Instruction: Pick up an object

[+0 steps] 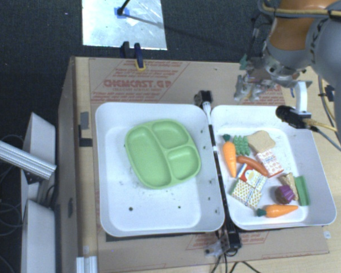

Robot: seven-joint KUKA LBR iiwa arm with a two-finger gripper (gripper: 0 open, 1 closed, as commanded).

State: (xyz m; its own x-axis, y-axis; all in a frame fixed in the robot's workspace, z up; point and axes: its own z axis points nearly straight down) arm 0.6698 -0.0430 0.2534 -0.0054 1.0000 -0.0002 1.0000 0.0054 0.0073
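Arm parked above the far edge of the right bin, nothing in its grip.

I see the gripper (254,90) hanging over the table just beyond the right bin (318,169); I cannot tell how its fingers stand. In that bin lie a carrot (230,158), a slice of bread (261,141), a second carrot (280,211), a purple piece (283,194) and small cartons (249,189). The left bin (111,152) holds a green divided plate (163,152).
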